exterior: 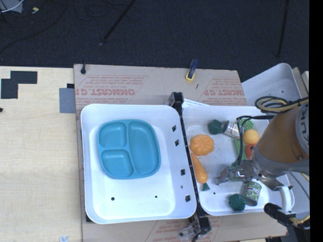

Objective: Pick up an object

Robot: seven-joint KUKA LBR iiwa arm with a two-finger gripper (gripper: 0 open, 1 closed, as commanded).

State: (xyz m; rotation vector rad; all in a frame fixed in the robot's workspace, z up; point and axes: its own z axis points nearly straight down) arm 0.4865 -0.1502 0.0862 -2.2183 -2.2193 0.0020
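My gripper (pixel 225 177) hangs low over the right bin (pixel 214 205), its metal fingers spread open with nothing between them. Just left of it lies an orange carrot-like piece (pixel 200 170) with a green tip. An orange pumpkin-shaped toy (pixel 202 144) sits above that. A small green-labelled can (pixel 252 191) and a dark green lump (pixel 236 201) lie to the right of the fingers near the bin's front edge. Further back are a dark green piece (pixel 217 127), a silver-capped item (pixel 232 130) and a yellow-orange toy (pixel 250 136) with a green strip.
The left bin (pixel 96 195) holds a blue three-compartment plate (pixel 129 148). A black divider (pixel 184 160) separates the bins. The arm's orange band (pixel 277 140) covers the right bin's right side. Cardboard (pixel 151 87) lies under both bins.
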